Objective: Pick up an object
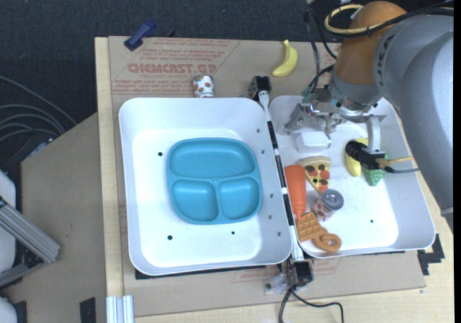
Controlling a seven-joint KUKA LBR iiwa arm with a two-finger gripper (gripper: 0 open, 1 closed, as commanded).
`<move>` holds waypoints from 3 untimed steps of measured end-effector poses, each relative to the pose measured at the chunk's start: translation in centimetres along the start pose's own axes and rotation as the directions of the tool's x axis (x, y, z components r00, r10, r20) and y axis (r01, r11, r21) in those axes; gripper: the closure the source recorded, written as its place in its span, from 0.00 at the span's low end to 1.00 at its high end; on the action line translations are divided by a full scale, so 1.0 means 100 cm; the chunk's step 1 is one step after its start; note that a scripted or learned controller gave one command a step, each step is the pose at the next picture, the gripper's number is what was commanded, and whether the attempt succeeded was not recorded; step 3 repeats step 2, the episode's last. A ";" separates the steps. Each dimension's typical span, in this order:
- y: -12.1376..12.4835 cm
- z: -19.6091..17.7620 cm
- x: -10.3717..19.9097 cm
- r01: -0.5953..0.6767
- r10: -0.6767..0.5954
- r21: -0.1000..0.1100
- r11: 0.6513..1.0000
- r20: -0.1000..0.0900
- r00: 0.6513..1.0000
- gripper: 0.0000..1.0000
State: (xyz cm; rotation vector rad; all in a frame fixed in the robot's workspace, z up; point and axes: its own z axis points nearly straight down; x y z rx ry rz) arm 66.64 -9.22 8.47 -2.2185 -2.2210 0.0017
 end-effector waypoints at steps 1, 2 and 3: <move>0.001 -0.011 0.000 0.000 0.000 -0.001 1.000 0.000 1.000 1.00; 0.000 -0.010 0.000 0.000 0.000 -0.001 1.000 0.000 1.000 0.00; 0.000 -0.010 0.000 0.000 0.000 -0.001 1.000 0.000 1.000 0.00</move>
